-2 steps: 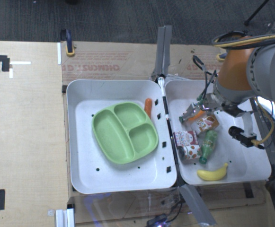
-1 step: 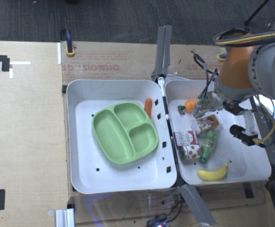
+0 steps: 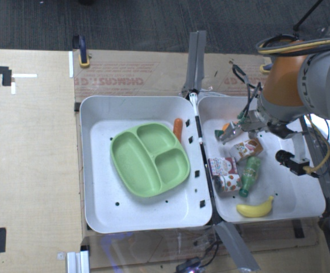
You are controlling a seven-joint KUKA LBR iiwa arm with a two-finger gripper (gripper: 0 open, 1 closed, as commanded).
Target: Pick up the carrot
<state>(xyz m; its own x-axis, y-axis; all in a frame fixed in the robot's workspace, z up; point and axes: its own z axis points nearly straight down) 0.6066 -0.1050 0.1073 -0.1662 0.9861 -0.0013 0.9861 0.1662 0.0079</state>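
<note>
Camera view, from above at a slant: two shallow white plastic bins are seen side by side on the bench, and the green three-compartment plastic tray [image 3: 149, 160] in the left bin [image 3: 94, 169] is taken as the landmark. The small orange carrot [image 3: 178, 129] lies just beside the tray's upper right edge, close to the divider between the bins; whether it touches the tray cannot be told.

To the right of the tray, across the divider, the right bin [image 3: 301, 201] is seen to hold several things. Nearest the tray are two small red-and-white cartons [image 3: 224, 173], one above the other. Just beyond them a green plastic bottle [image 3: 249, 176] lies on its side, and above it a small red-and-white packet [image 3: 248, 148] is seen. A yellow banana [image 3: 255, 207] lies farther right of the tray and lower in the picture than the tray's bottom edge.

The grey arm with its orange band is seen over the right bin, well apart from the tray and the carrot. Its gripper [image 3: 229, 132] is low over the upper part of that bin; the spread of its jaws cannot be told, and nothing is seen held.
</note>
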